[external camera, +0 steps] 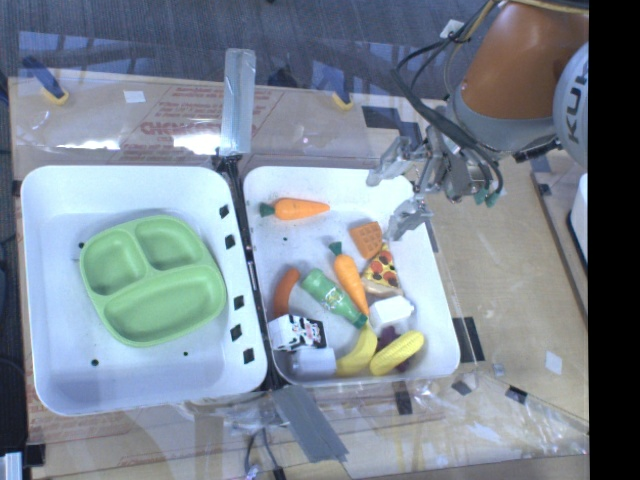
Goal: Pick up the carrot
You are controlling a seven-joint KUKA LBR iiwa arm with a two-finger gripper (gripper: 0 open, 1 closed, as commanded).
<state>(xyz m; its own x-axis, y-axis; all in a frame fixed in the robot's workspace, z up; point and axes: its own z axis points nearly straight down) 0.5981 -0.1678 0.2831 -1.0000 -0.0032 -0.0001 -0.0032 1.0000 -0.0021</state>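
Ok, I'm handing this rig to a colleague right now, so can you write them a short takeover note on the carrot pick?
Gripper: over the right white bin's far right corner, jaws apart, holding nothing.
Carrots: one orange toy carrot with a green top lies alone by the far wall; a second orange carrot lies in the pile against a green bottle.
Left white bin: a green divided plate.
Done: nothing lifted.
Left: descend, grasp and raise a carrot; the lone one looks easier.
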